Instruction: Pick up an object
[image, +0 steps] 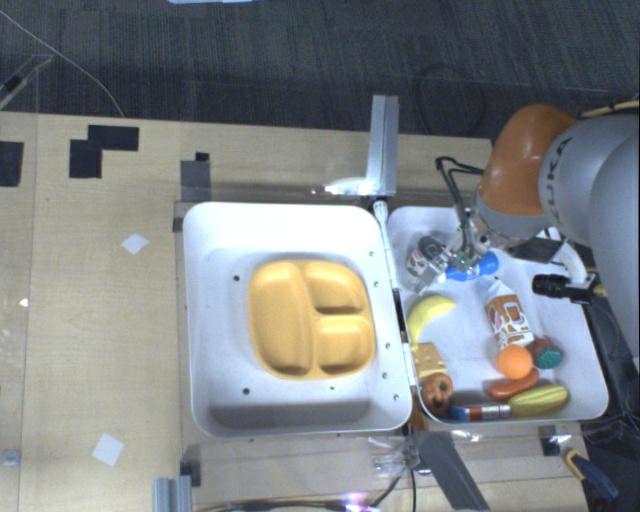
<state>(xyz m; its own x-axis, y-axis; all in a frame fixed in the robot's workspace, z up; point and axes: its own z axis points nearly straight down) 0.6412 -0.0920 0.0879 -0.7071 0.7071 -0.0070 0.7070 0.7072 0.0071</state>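
You are at an early stage of the pick: every object in view rests in a bin, and nothing can be confirmed as lifted. Take the right bin (597, 400) as your reference. The gripper (462, 252) sits low in that bin's far left corner, over a blue object (478, 266) and just beside a small metallic object (427, 257). Contact with either cannot be confirmed, and whether the gripper is spread or pressed together cannot be told from this view, so treat the grasp as unverified. Toward the bin's near side you will find a yellow banana (430, 312), a white bottle with an orange label (507, 313), an orange ball (516, 362) and, along the near wall, a yellow-green object (539, 399). Across the bin's left wall, the left bin (215, 390) holds a yellow divided tray (310, 317). The arm (560, 180) enters from beyond the right bin's right side, with its orange band above the bin's far edge and the wrist angled down into the far left corner. Remaining work, as a judgement: secure one object, most likely the blue one, and raise it clear of the bin.
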